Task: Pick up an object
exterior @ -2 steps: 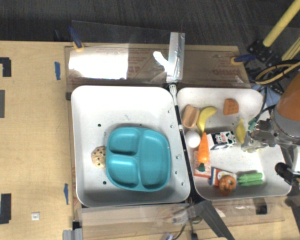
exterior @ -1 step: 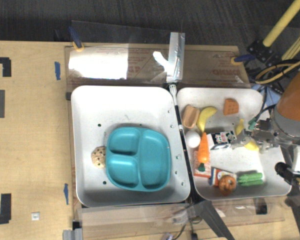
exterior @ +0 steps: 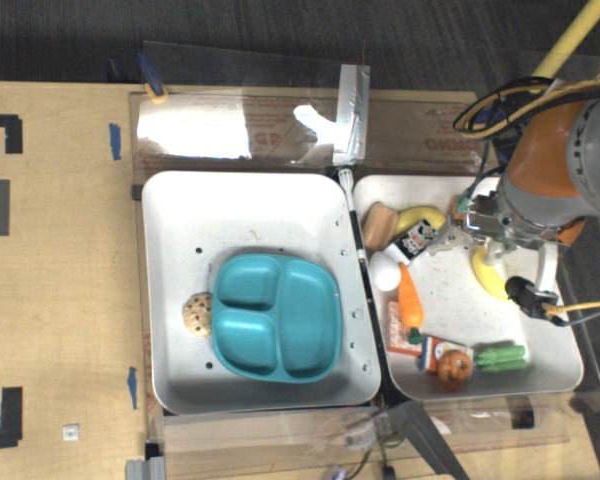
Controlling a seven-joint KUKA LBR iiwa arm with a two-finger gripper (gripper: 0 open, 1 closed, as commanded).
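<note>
Dark carpet floor (exterior: 280, 8) behind tan bench (exterior: 50, 268) w/ black marks.

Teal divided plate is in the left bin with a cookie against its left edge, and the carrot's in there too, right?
Not quite. The camera view shows the carrot in the right bin. The teal divided plate and cookie are in the left bin as you said.

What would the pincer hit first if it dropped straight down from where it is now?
Probably the yellow banana-shaped toy in the right bin, which lies just under the pincer. Depth is unclear from this slanted view, so it might land on bare bin floor beside it.
</note>
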